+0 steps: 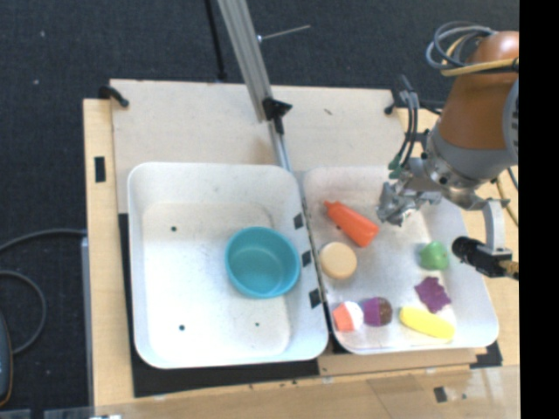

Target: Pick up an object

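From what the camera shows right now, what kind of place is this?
Most likely a robotics lab test bench, not a kitchen: two shallow white bins on a wooden board, small toy foods such as a carrot and a banana, and a metal mounting pole over dark carpet.

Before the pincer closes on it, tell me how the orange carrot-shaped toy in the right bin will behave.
The orange carrot-shaped toy lies on its side, tapered and rounded, so it would probably roll or pivot if nudged. Its smooth, plastic-looking surface may slip between fingers. Being small, it is likely light, and could skid toward the round tan toy just below it.
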